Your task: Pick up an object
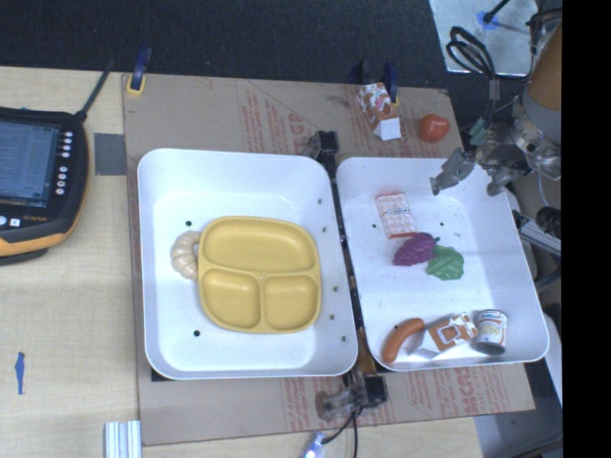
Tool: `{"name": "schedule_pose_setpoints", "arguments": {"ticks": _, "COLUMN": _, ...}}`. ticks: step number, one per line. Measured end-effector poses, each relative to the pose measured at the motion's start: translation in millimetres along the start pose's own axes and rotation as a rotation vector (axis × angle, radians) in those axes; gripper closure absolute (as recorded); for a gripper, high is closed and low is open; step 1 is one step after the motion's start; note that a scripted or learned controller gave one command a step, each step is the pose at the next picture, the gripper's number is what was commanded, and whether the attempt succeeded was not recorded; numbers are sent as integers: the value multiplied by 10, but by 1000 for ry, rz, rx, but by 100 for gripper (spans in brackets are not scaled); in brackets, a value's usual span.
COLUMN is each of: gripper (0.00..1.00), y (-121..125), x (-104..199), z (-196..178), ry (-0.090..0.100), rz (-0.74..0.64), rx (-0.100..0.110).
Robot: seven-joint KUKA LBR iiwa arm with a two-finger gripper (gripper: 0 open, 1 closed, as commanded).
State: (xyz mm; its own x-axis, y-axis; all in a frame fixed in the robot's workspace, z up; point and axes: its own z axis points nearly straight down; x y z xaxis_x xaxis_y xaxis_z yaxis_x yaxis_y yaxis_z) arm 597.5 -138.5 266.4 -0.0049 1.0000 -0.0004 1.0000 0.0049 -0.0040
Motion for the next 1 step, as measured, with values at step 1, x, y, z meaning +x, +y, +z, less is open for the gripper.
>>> {"name": "schedule_pose_setpoints", "arguments": {"ticks": 1, "gripper": 0, "y": -152, "x": 68, "z": 1750, "ry": -1, "rz": 0, "rx": 0}}
